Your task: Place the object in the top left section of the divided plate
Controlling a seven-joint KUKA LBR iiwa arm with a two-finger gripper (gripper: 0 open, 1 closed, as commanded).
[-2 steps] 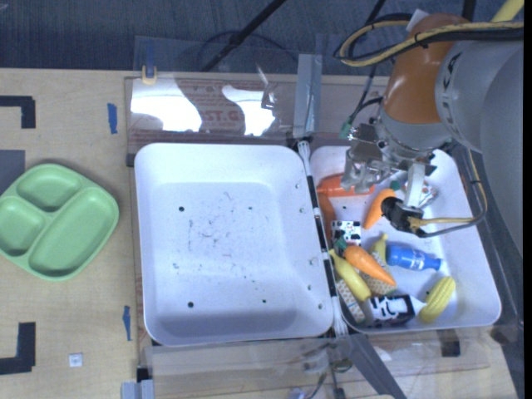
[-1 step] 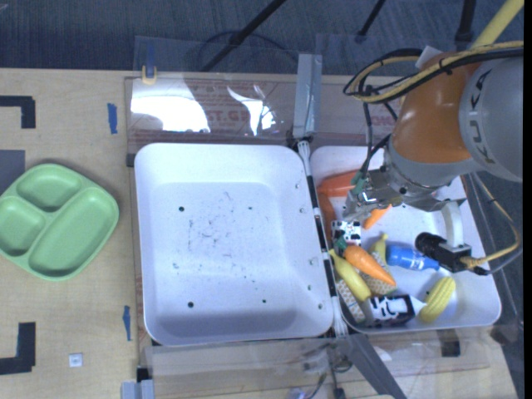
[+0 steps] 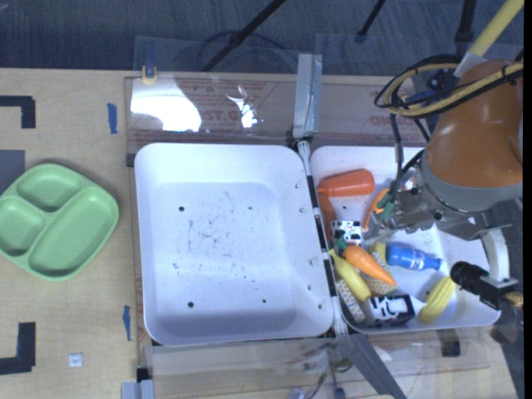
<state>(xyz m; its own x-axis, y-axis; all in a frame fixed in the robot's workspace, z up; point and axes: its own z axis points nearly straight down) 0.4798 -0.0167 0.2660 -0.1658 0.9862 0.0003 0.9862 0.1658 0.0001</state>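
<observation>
At far left on the wooden bench sits the green three-section plastic plate (image 3: 56,220), its edge cut off by the frame. In the right white bin (image 3: 465,321), toys crowd together: orange carrot (image 3: 366,263), yellow banana (image 3: 352,278), blue bottle (image 3: 412,258). The gripper (image 3: 397,210) is hidden under the arm; I cannot tell its state.

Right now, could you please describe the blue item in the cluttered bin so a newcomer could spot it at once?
Find the right bin, the one crowded with toys under the arm. Near its middle lies the blue bottle, on its side, just right of the orange carrot. It is the only blue thing among orange and yellow neighbours.
</observation>
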